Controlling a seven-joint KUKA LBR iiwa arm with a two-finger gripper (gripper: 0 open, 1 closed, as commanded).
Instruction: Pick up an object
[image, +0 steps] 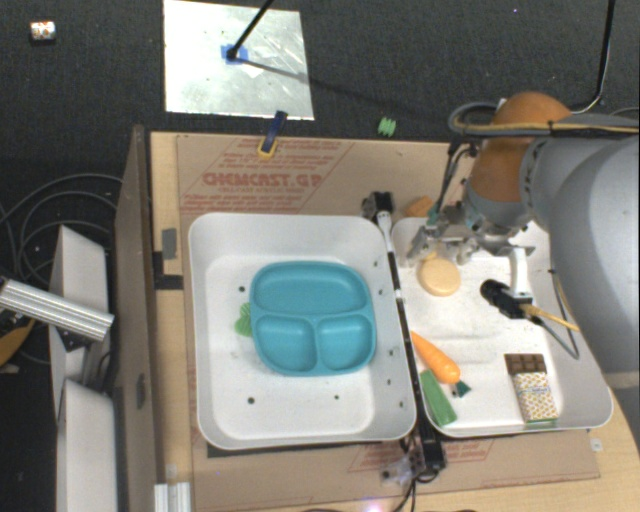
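Nothing had yet been lifted. The gripper (447, 243) was poised over the round cream piece (439, 277) at twelve o'clock in the right bin (590, 405); the jaws' state could not be told.

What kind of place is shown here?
Probably a robotics lab bench: a grey robot arm reaches over two white bins that hold toy items, with loose cables beside the bench.

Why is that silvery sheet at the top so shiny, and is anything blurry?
Camera view: the silver sheet reflects overhead light as patchy glare; the grey arm, nearest the lens, looks soft and out of focus; the blue tray and carrot appear sharp, with faint shadows.
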